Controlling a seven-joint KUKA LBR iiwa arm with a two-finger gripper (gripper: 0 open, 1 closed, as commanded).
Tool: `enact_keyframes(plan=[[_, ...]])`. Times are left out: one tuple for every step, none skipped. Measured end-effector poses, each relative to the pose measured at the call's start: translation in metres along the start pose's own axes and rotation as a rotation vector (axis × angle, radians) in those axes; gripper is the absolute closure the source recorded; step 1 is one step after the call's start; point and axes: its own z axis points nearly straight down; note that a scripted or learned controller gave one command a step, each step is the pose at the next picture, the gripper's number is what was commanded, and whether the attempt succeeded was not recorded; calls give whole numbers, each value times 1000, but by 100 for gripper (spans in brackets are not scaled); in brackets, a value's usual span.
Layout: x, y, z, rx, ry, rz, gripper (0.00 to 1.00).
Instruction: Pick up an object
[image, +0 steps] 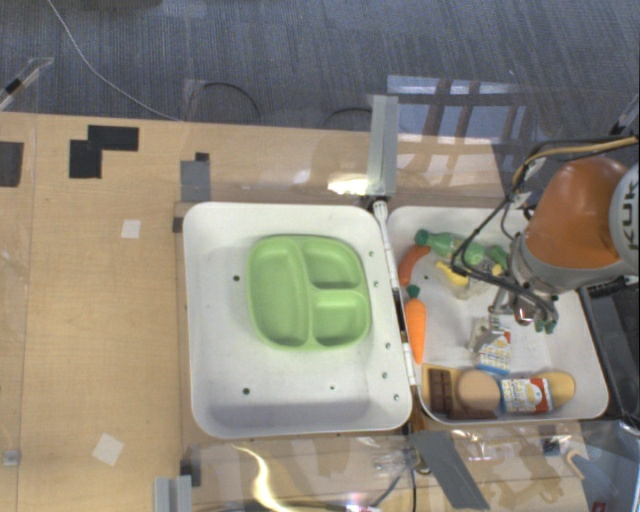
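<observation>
The table (90, 330) is carrying two shallow white bins side by side across the middle of the frame. The left bin (215, 395) is holding a green divided tray (305, 290), which is lying flat at its centre. The right bin (590, 375) is holding the loose objects. An orange carrot (416, 328) is lying along the bin's left wall, with a second orange piece (410, 264) just above it. A green and yellow toy (452, 250) is sitting toward the bin's upper edge. A bottle with a printed label (520, 393) is lying on its side along the lower wall, beside a brown block (441, 392).

The arm (575, 225) is reaching in from the right of the frame, and the gripper (490, 335) is hanging low over the middle of the right bin, directly above a small white and blue packet (495, 355). How far the gripper is open, and whether it has hold of anything, cannot be told from this angle.
</observation>
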Motion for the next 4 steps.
enact_keyframes(plan=[[42,-16,-1,-2,-6,103,0],[-89,-48,4,-1,30,120,0],[-49,-58,3,-1,4,340,0],[-13,-61,2,-1,2,452,0]])
